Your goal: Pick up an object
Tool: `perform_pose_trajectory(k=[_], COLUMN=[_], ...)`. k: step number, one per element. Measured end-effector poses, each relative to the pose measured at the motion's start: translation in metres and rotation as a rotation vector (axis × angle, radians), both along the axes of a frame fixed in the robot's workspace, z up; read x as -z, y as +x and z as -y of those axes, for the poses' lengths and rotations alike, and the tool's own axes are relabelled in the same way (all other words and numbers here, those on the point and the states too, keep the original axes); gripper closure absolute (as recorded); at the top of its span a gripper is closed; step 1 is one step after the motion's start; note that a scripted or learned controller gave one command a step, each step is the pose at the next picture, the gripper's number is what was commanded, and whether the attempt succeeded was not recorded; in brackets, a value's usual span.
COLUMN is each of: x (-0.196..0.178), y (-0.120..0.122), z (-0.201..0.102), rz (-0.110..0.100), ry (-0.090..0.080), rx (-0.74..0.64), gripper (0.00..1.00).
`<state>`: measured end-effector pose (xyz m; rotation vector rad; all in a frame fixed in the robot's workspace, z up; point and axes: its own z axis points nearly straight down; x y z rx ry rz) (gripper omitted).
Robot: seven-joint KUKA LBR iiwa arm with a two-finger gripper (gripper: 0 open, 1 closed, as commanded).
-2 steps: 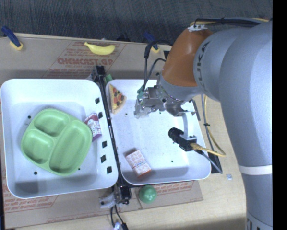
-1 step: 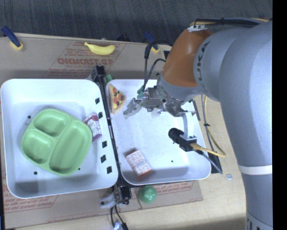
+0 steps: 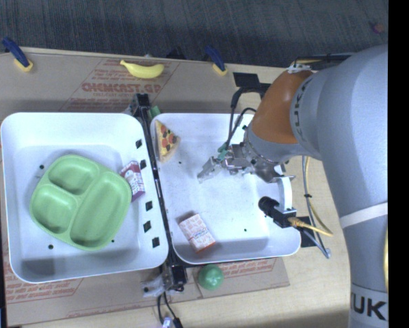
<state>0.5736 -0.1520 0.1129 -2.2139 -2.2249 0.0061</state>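
Observation:
My gripper (image 3: 210, 169) hangs over the middle of the right bin (image 3: 259, 244), its metal fingers pointing left with a narrow gap and nothing between them. A pizza-slice toy (image 3: 165, 139) lies at the right bin's upper left corner, apart from the fingers. A small pink and white box (image 3: 196, 231) lies near the right bin's lower left. In the left bin (image 3: 13, 203) a green divided plate (image 3: 80, 200) rests, with a small red and white packet (image 3: 133, 178) leaning at its right by the divider.
A yellow banana (image 3: 142, 67) lies on the cardboard behind the bins. A green ball (image 3: 209, 277) sits on the cardboard in front of the right bin. Blue clamps (image 3: 16, 53) hold the cardboard's back edge. The arm's grey body fills the right side.

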Motion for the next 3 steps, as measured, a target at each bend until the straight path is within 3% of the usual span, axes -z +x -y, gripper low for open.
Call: perform_pose_trajectory(k=[1, 2, 3], x=[-0.06, 0.022, -0.009], y=[0.036, -0.081, -0.017], z=[0.047, 0.036, 0.053], rz=[0.006, 0.0, 0.004], ry=[0.0, 0.003, 0.001], rx=[0.001, -0.001, 0.0], gripper=[0.0, 0.0, 0.0])
